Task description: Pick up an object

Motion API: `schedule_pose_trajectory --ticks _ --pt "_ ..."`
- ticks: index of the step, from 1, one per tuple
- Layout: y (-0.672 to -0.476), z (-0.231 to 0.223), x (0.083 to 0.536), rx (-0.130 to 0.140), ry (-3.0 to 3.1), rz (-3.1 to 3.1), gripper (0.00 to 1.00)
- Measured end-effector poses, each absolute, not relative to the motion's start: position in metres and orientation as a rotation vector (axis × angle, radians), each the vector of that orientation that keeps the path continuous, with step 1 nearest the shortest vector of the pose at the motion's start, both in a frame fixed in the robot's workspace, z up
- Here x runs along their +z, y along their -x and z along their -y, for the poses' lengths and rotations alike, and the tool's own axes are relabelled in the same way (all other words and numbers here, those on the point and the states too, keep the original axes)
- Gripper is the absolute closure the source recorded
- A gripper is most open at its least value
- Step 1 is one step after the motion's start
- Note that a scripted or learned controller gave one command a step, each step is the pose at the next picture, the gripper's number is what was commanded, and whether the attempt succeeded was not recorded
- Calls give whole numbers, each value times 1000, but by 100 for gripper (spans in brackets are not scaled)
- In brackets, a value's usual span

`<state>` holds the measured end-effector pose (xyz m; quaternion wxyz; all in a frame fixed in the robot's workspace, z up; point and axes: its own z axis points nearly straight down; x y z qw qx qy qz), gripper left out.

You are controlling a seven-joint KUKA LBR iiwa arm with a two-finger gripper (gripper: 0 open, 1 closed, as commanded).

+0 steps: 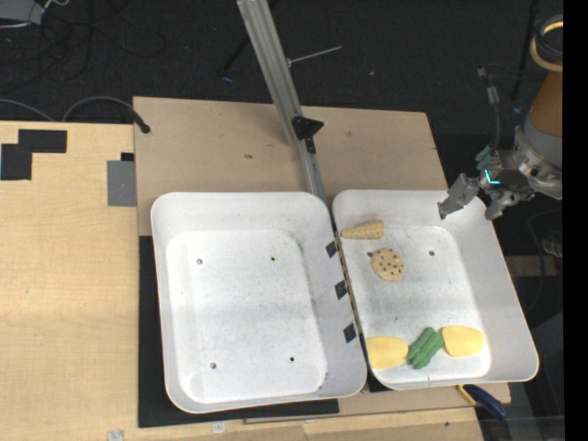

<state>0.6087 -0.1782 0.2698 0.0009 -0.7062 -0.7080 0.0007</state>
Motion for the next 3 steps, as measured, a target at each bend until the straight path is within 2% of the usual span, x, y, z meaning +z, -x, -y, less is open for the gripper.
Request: schedule_pose_trajectory --ticks 3 --pt "-604 174 118 6 2218 2216 0"
